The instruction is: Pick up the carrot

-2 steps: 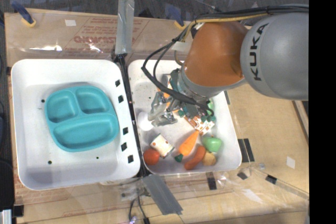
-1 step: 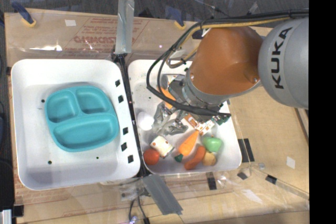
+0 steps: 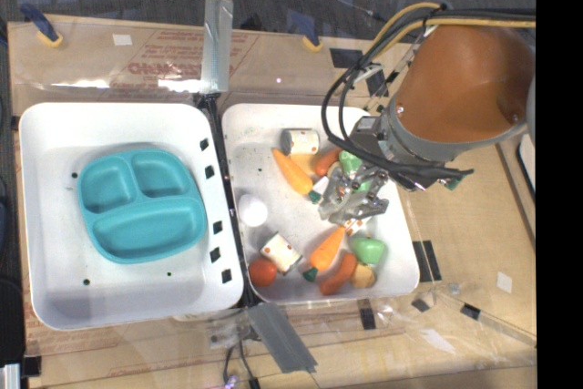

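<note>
An orange carrot (image 3: pixel 293 172) lies slanted in the upper middle of the right bin (image 3: pixel 239 161). A second carrot-like orange piece (image 3: pixel 327 248) lies lower down, pointing toward the bin's front. My gripper (image 3: pixel 352 201) hangs low over the right bin between the two, just right of the upper carrot's tip and just above the lower one's top end. Nothing shows in its grasp. The arm's orange band (image 3: pixel 460 87) covers the bin's upper right part.
Around the gripper lie a white-grey block (image 3: pixel 300 141), a white ball (image 3: pixel 252 212), a red tomato (image 3: pixel 262 271), a white cube (image 3: pixel 281 251), green pieces (image 3: pixel 368 248) and a red-brown piece (image 3: pixel 338 273). The left bin (image 3: pixel 47 141) holds a teal divided plate (image 3: pixel 142 204).
</note>
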